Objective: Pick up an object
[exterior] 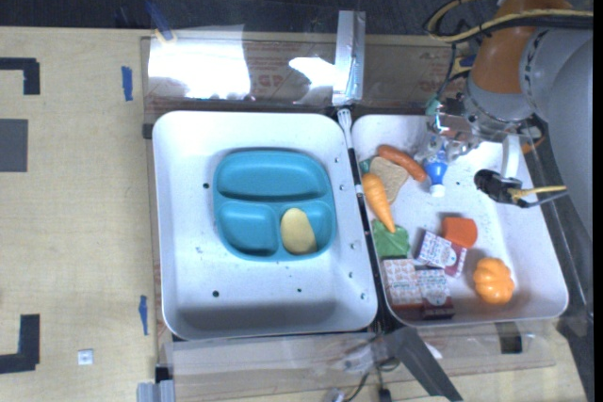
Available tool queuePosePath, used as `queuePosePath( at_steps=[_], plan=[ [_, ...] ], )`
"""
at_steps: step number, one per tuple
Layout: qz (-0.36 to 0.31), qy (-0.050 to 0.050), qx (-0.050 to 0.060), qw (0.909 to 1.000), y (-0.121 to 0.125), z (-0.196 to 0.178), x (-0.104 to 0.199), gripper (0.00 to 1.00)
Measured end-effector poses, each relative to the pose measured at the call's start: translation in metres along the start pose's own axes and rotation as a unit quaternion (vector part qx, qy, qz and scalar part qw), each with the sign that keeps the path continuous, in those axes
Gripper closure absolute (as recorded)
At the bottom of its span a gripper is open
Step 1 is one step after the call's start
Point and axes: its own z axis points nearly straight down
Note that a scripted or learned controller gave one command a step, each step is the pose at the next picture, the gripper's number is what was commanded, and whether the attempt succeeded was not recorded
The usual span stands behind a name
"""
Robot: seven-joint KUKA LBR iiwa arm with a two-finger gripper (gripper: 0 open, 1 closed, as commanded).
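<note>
In the camera view the gripper [436, 167] hangs low over the upper part of the right bin [537, 245], just beside a red-orange carrot-shaped toy [403, 163] lying at a slant (a second, paler carrot [378, 201] lies below it, by the bin's left wall). Whether the gripper pinches anything I cannot tell. In the left bin [179, 202], a yellow lemon [298, 230] sits on a blue tray [250, 188].
</note>
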Motion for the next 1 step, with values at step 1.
queuePosePath(
  at_steps=[1],
  plan=[
    [0.077, 0.002, -0.011, 0.9970, -0.0080, -0.1142, 0.0732, 1.00]
  ],
)
